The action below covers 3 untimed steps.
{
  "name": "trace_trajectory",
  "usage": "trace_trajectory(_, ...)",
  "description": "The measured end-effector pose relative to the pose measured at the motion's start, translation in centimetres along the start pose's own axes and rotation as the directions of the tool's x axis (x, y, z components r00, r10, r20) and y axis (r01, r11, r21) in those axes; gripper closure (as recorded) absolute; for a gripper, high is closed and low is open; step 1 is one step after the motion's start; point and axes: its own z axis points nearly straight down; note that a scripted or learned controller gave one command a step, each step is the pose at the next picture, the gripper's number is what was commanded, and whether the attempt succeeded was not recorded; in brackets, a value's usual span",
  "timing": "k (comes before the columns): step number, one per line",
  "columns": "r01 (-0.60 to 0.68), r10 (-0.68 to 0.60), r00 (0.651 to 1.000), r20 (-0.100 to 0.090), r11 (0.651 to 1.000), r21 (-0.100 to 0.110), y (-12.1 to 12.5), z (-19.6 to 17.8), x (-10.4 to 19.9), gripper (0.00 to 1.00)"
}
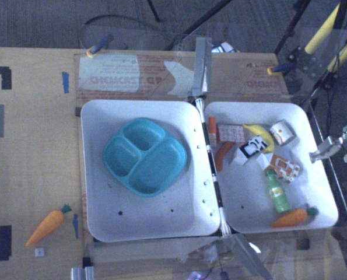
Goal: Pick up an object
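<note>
Gripper [328, 150] hanging at the right bin's [322, 182] outer rim, grip state impossible to tell | bottle [276, 193], carrot [291, 217] and small boxes [284, 168] lying just inside from it | blue plate [144, 156] sitting well beyond, in the left bin [97, 174]

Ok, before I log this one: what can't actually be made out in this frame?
- Gripper: cut off by the camera view's right edge; too blurred to tell whether it is open or shut.
- Small boxes in the right bin: printing too small to read.
- Orange-red item by the bins' divider: too blurred to identify.
- Tiny object near the loose carrot: too small to name.
</note>
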Motion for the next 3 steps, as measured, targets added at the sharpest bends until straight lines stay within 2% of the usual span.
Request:
trace_trajectory(1, -0.019, 0.019, 1.0, -0.001, 1.0, 0.002, -0.9, 17.5, 3.2, 0.0)
trace_trajectory(2, -0.022, 0.022, 1.0, -0.001, 1.0, 0.0, -0.9, 16.6, 3.0, 1.0)
trace_trajectory(3, 0.029, -0.029, 1.0, -0.001, 1.0, 0.001, -0.3, 7.2, 10.3, 1.0)
